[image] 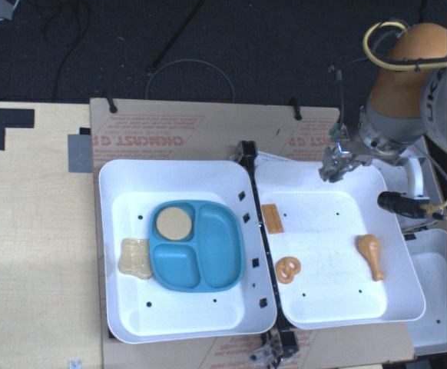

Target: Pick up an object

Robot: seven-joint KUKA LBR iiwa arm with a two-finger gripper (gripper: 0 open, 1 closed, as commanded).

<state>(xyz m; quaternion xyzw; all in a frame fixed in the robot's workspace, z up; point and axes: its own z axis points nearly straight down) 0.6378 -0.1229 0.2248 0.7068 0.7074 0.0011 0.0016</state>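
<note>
Gripper [336, 164] sat over right bin's [408, 310] top edge; jaw state couldn't be made out, nothing visibly held. Drumstick [371, 256], pretzel [288, 269], cracker [272, 218] lay in right bin, well apart from gripper.

Drumstick [371, 257]: tan-orange toy chicken leg, lying flat, right part of right bin [396, 302], thick end far, thin end near. Pretzel [288, 270]: orange, flat, near-left part of same bin. Cracker [272, 218]: orange rectangular piece, flat, far-left of same bin, just beside divider. Round tan cookie [173, 223]: in far-left compartment of blue divided plate [216, 248], left bin [124, 314]. Pale bread slice [136, 258]: flat, touching plate's left edge.
</note>
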